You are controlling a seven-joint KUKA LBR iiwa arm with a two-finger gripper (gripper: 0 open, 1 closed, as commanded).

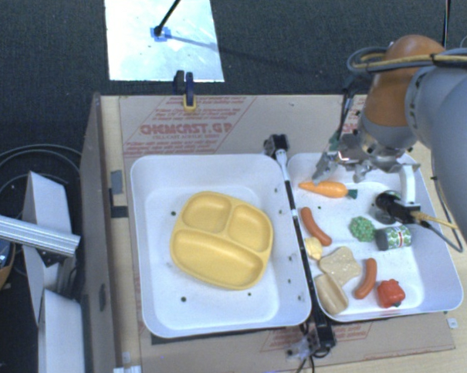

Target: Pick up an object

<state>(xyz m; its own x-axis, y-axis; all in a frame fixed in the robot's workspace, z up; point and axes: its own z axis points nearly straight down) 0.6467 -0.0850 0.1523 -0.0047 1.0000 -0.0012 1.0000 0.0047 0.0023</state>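
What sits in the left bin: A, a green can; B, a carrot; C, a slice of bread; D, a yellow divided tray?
D: the yellow divided tray lies alone in the left bin, while the carrot, can and bread are all in the right bin.

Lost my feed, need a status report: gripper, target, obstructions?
Gripper hovering at right bin's far end, nothing held. Carrot just below it. Sausage, broccoli nearby, apart from carrot.
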